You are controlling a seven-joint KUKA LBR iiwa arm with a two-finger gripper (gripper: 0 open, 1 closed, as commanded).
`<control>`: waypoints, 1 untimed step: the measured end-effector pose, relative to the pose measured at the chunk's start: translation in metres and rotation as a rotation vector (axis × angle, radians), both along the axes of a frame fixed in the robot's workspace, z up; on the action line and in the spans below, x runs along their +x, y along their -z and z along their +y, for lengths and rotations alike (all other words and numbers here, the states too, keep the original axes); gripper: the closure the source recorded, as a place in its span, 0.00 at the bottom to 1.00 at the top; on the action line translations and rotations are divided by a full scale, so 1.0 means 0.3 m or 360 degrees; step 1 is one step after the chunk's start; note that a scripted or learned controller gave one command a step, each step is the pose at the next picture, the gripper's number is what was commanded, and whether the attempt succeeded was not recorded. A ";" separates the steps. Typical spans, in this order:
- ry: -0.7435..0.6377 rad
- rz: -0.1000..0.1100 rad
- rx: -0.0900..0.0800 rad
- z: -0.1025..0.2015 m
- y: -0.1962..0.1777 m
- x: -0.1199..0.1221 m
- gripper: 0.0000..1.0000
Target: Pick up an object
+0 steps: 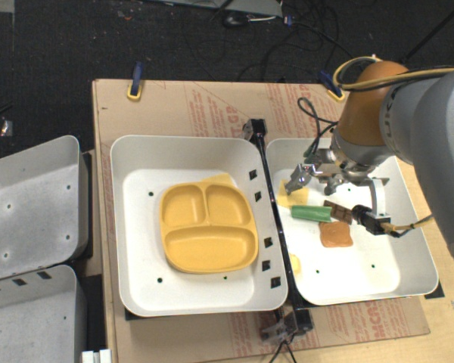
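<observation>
In the right bin [378, 278] lie a green stick-like object [310, 213], a brown-orange flat piece [336, 235] just right of it, and a pale yellow piece [292, 198] near the bin's left wall. My gripper [309, 176] hangs low over the bin's upper left part. It is just above the pale yellow piece and the green object. I see nothing held in it. A small yellow bit [294, 264] lies lower down by the left wall.
The left bin [136, 278] holds a yellow divided tray [209, 228] in its middle. A black divider [271, 210] runs between the two bins. Blue clamps [135, 82] sit at the board's back edge. Grey metal trays [30, 203] stand off to the left.
</observation>
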State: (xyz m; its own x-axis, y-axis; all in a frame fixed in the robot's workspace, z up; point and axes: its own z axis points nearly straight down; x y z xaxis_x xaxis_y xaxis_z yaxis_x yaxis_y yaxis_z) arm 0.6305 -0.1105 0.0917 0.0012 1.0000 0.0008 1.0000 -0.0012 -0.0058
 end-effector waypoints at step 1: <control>0.0001 -0.0012 -0.0002 -0.001 -0.049 0.008 1.00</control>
State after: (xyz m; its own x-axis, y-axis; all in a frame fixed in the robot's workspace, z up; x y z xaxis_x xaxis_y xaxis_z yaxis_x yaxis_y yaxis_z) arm 0.6328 -0.1108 0.1064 0.0018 1.0000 -0.0007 1.0000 -0.0018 0.0019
